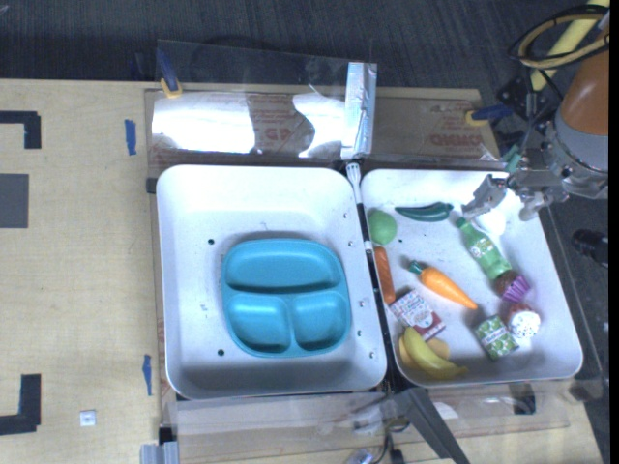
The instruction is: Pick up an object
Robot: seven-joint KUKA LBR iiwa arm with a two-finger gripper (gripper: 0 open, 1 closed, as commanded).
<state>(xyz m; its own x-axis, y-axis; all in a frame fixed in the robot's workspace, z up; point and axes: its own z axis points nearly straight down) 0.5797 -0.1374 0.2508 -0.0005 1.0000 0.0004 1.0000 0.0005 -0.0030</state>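
Tan bench top (pixel 77 259) under a dark floor strip, with two shallow white bins side by side. Left bin (pixel 184 201) carries only a blue divided tray (pixel 285 293) at its centre. Right bin (pixel 566 341) holds the pick candidates.

Arm (pixel 588 114) enters at about 2 o'clock of the right bin. Gripper (pixel 503 199) hangs over the bin's upper right part, its two fingers spread apart, nothing between them. Height above the bin floor is hard to judge from this slanted view; it looks raised.

Candidates, largest down:
- banana (pixel 427 353), 7 o'clock of the bin, against the lower wall.
- carrot (pixel 447 285), near bin centre, lying diagonally, fairly clear of neighbours.
- green bottle (pixel 482 247), just below the gripper, roughly 1 o'clock of centre.
- dark green pepper (pixel 424 211), 11 o'clock.
- thin orange stick (pixel 384 273) along the left wall.
- green ball (pixel 383 226), 10 o'clock.
- small carton (pixel 413 309), touching the banana.
- cluster of small items (pixel 508 322) at 4 o'clock.

Judgement: bottle is the nearest target. Best approach: centre over its body, turn the fingers across its narrow axis, descend straight. Risk: round body rolling away from a one-sided touch.
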